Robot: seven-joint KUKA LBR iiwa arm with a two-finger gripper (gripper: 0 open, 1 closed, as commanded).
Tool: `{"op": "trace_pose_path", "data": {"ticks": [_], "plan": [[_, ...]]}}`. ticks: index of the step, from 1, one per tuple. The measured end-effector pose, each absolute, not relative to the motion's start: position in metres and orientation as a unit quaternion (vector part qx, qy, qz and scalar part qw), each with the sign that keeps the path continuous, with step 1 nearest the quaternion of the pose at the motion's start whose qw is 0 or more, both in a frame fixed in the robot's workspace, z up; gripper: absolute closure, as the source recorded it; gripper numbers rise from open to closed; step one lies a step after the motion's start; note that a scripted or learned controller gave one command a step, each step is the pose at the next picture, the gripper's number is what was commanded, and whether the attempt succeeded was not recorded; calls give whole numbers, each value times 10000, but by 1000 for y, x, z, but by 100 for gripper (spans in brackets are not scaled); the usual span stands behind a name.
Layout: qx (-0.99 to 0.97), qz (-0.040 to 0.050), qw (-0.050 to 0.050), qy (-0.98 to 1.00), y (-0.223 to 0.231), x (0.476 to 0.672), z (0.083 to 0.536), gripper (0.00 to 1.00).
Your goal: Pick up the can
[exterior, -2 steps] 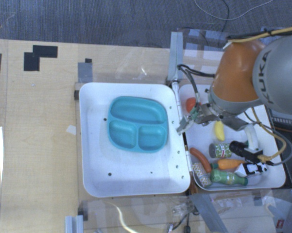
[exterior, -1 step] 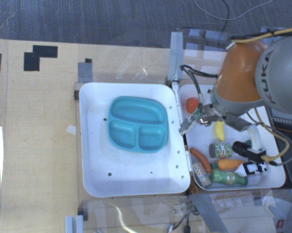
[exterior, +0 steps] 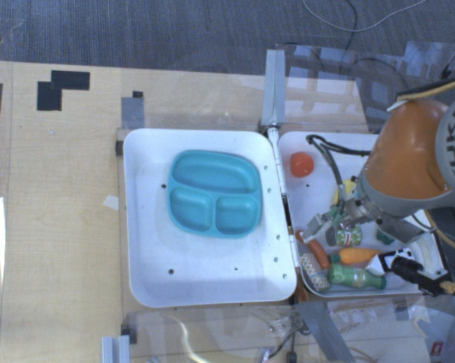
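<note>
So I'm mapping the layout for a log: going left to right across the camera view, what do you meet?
Left white bin → blue divided plate → orange ball → can → orange band of the arm.

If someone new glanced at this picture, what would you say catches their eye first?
Probably the blue divided plate, alone in the left bin. Next, the arm's orange band looming over the right bin, where a can, a green bottle and an orange ball lie.
</note>
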State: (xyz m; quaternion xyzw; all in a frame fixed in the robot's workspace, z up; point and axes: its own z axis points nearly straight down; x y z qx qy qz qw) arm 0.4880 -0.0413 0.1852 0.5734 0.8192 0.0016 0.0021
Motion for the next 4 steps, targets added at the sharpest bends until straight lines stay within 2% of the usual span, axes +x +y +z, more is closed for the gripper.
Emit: {"op": "trace_pose_path", "data": {"ticks": [1,2,3,4], "plan": [[5789,19,31,8154,-87,489,107,0],[6294,14,30,7771,-140,559,155,0],[6330,8,15,7741,-168,499,112,0],[6333,22,44,7739,-168,501,123,100]]}}
